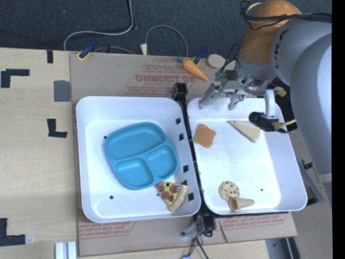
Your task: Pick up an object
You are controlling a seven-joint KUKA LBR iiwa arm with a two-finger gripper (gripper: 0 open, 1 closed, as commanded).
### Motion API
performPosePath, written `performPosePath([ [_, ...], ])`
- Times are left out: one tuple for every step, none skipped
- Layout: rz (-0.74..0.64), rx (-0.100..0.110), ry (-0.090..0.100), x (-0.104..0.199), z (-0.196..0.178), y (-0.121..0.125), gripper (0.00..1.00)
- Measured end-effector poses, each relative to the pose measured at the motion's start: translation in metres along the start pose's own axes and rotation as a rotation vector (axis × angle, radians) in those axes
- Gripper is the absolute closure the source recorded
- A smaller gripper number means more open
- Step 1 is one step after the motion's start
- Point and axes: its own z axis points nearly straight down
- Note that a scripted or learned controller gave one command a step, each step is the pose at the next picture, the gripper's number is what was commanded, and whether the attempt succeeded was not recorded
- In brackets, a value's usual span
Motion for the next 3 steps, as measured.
performPosePath([
  [0.004,0.010,0.001,-0.013,0.065,-0.058,0.00],
  [0.000,0.001,0.000,-0.011,0.101,-0.020,0.00],
  [0.002,-0.006,0.000,-0.041,0.097,-0.024,0.00],
])
